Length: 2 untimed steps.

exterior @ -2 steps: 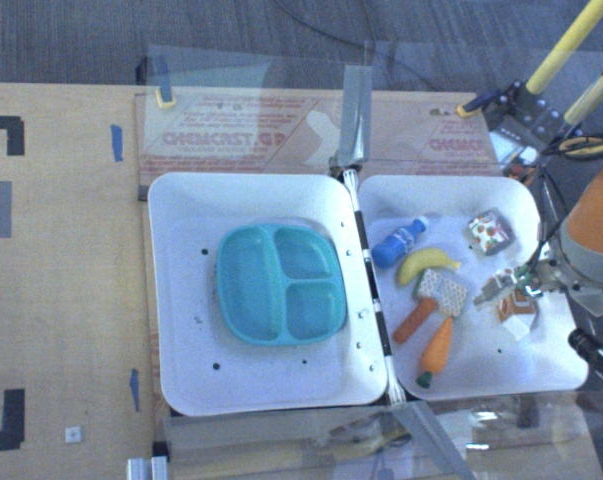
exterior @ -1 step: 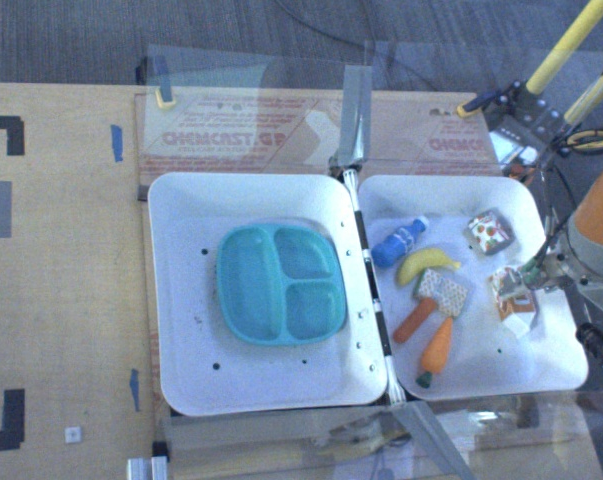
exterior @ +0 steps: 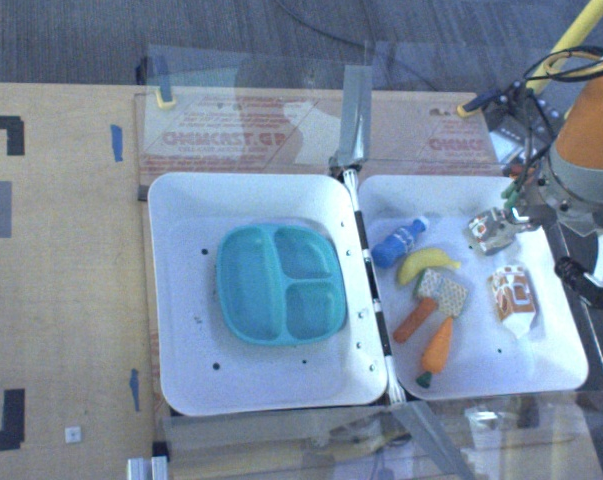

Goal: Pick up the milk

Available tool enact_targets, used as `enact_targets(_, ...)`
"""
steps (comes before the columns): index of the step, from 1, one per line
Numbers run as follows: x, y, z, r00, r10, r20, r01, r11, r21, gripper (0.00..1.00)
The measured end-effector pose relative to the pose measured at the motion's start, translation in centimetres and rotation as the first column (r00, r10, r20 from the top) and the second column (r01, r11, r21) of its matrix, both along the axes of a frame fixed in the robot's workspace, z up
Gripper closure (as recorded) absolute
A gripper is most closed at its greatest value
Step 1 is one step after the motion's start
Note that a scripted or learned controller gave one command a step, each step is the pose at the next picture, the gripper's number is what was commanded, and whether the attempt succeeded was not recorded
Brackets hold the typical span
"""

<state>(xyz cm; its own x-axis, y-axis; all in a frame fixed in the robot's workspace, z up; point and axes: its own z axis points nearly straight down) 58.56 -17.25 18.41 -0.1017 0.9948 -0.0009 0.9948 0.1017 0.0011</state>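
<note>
milk (exterior: 512, 296): small carton, white with orange-brown print, lying in the right bin (exterior: 556, 368) toward its right wall, apart from the other items. it appears to lie on a broad face, long axis roughly up-down in the camera view, the lower end looking like the folded white top.

pincer (exterior: 493, 228): hangs over the upper right part of the same bin, just above the carton in the view and not touching it. nothing between the fingers; whether they are apart or together i cannot tell, the metal parts blur into one patch.

neighbours in the bin: blue bottle (exterior: 398, 241), banana (exterior: 427, 263), a grey speckled piece (exterior: 442, 291), two carrots (exterior: 415, 319) (exterior: 436, 345). all sit left of the carton, so its sides look free. left bin (exterior: 181, 208) carries a teal divided plate (exterior: 281, 284).

handling, judged: likely a toy or empty carton, so light; walls probably thin, giving somewhat under squeeze; printed surface smooth and likely a bit slippery. not fragile.

where to take hold, judged: across the narrow width at mid-body, fingers on the two long sides, avoiding the tapered folded end. moderate squeeze; a light box may skid on the bin floor if one finger lands first.
</note>
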Motion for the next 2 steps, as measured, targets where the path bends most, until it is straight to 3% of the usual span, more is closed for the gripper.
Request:
enact_targets(1,0.0,0.0,0.0,1.000,0.000,0.000,0.000,1.000,0.000,0.00)
enact_targets(2,-3.4,-4.2,-7.4,0.996,0.088,0.020,-0.087,0.996,-0.007,0.00)
